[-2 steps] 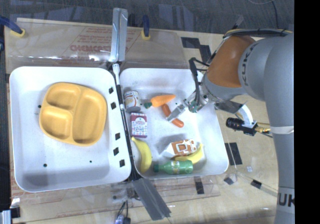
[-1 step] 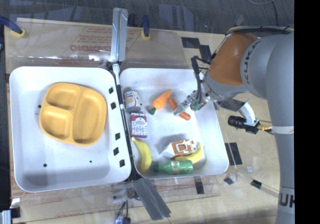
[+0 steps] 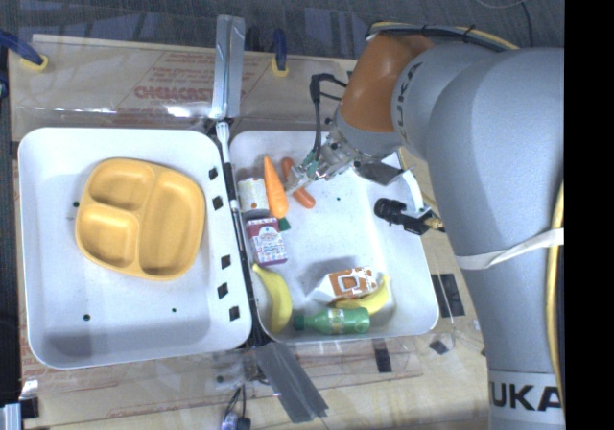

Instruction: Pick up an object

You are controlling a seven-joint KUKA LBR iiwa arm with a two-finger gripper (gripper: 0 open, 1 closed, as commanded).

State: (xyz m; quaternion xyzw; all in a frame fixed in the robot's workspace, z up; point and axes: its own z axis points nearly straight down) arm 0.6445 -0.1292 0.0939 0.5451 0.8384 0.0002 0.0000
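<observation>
Camera view: end effector (image 3: 315,166) over carrot (image 3: 275,188) in rt bin (image 3: 408,265); grip state unclear, tips blurred.

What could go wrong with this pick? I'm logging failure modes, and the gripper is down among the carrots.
The gripper is low by two orange carrots lying close together, so it may nudge one or catch both. The small white jar and the maroon-labelled packet sit just beside the long carrot and could get shoved against the right white bin's wall.

Tray (image 3: 139,217) in left bin (image 3: 38,322)
</observation>
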